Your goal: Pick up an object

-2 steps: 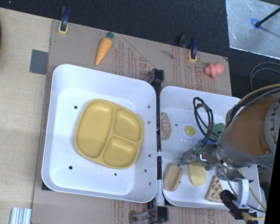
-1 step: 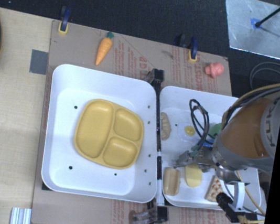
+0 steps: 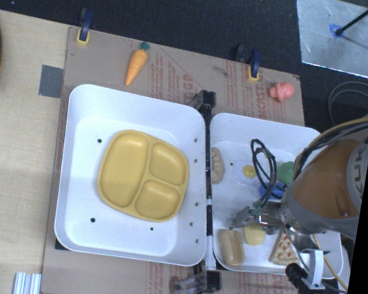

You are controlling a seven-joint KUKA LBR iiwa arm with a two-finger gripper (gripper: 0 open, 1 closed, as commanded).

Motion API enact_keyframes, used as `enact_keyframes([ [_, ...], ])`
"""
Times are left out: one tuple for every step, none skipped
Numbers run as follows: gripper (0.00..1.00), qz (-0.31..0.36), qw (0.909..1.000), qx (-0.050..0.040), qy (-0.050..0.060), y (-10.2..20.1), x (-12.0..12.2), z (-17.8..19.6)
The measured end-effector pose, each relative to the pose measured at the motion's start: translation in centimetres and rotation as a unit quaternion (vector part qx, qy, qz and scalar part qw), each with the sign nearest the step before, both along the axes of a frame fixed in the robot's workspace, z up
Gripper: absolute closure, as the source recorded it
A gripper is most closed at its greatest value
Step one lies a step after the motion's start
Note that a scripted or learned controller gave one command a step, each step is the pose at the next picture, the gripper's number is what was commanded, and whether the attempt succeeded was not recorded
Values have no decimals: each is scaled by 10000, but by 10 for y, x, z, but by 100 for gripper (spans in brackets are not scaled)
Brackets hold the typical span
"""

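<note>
Bun point(image 3: 230, 246): right bin point(image 3: 239, 128), front-left corner, long axis running front to back. End effector point(image 3: 253, 219): just above it, grip state cannot be told. Table point(image 3: 9, 148): pale wood; dark floor behind

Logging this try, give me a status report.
Gripper low in right bin, grip unclear. Yellow piece beside it. Bread roll, pizza slice crowd close.

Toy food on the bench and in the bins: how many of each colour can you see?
Orange: 1, the plastic carrot
Pink: 1, the lumpy pink toy
Yellow: 2, the divided plate and a small round piece
Tan: 3, a bread roll, a pizza-like wedge and an oval piece
Green: 1, partly hidden
Total: 8
</note>
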State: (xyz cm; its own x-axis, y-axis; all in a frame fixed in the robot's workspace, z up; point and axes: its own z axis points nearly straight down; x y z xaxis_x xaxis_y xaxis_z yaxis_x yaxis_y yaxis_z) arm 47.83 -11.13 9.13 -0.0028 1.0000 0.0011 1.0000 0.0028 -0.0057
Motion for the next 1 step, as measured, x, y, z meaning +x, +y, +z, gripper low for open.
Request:
enact_keyframes([
  [100, -3, 10000, -4, -7, -1, 1, 10],
])
